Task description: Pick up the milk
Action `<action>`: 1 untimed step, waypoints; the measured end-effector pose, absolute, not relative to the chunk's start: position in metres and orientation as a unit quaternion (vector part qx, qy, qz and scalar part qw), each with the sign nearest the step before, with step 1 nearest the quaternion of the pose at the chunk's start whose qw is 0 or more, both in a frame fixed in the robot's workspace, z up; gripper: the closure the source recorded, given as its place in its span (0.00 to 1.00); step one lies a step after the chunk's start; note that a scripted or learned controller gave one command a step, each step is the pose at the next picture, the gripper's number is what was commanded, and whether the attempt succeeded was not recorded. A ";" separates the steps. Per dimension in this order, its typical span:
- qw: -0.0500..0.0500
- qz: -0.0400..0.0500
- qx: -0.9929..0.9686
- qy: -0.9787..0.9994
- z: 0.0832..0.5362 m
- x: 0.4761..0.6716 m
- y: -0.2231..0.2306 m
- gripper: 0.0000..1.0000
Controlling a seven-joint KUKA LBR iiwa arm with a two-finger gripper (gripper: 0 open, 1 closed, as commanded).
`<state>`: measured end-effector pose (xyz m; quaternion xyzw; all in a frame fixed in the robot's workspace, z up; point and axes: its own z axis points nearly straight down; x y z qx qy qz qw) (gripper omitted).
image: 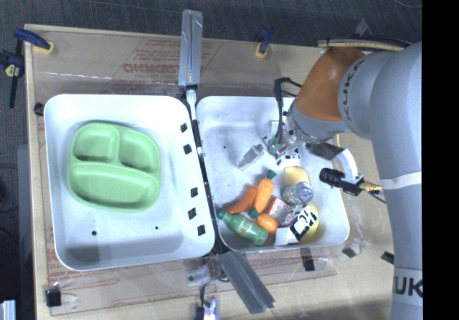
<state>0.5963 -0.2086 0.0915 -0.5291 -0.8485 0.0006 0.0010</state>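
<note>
Across the bench, two white bins sit side by side, and the right bin (237,125) serves as the landmark for everything that follows. Left of it, touching along the shared wall, is the left bin (57,240), holding a green divided tray (115,166). Over the right bin's far right part hangs the grey arm (373,96), its orange band above the wrist. The gripper (281,146) sits low over the bin's middle, just above the heap of items; whether it is spread or closed cannot be told from here, and nothing shows clearly as held. Along the bin's near wall lies a green bottle (244,227), with two carrots (259,196) beside it. At the near right corner is what looks like the milk (304,224), a small carton with black-and-white markings (partly buried among a can and other pieces, so this is a judgement). The reach appears under way; next, the gripper needs to shift toward that corner and descend squarely onto the carton.
</note>
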 end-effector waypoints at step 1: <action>0.001 0.001 -0.527 -0.850 0.102 0.597 -0.208 1.00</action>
